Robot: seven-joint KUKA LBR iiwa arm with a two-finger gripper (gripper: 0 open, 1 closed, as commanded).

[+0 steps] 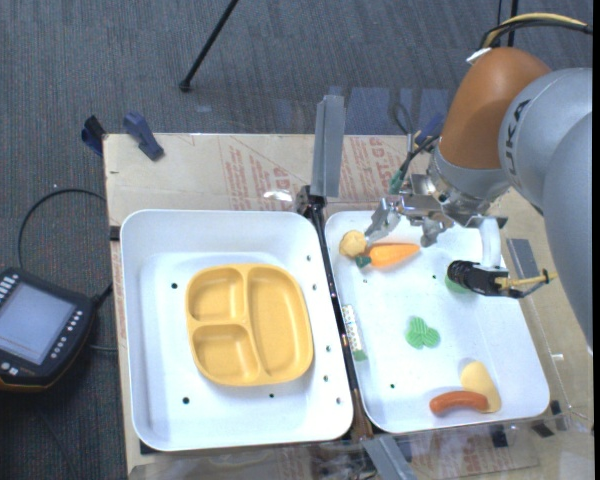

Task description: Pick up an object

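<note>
Sausage (458,402) foremost, pincer (408,224) (spread, seemingly empty) above carrot (392,256)

Pincer (408,223) hovers over right bin (500,368), fingers spread, nothing between them, just above toy carrot (392,255). Nearby: green piece (422,333), sausage (458,402). Left bin (150,258) holds yellow divided tray (249,324).
</note>
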